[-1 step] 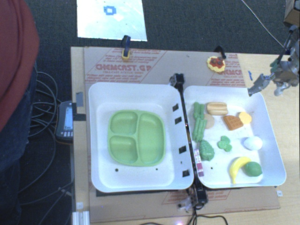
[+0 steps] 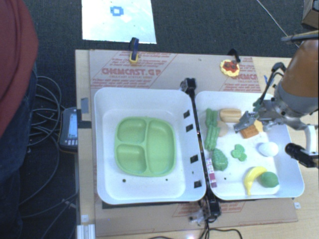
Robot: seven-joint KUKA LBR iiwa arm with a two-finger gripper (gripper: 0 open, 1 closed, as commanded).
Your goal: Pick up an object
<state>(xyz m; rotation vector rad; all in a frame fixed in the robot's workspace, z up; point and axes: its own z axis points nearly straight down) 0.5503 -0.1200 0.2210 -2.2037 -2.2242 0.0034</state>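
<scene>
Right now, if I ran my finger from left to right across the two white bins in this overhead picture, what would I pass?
Green divided plate in the left bin → green bean pods → broccoli piece → green clover-shaped piece → banana → white egg.

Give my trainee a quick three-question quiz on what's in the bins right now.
1. True or false: the green divided plate lies in the left bin.
2. Which lies nearest the banana? A) white egg B) green ball C) bread roll
3. Fill in: the pincer hovers over the ___ bin.

Key: 1 true; 2 B; 3 right.
</scene>
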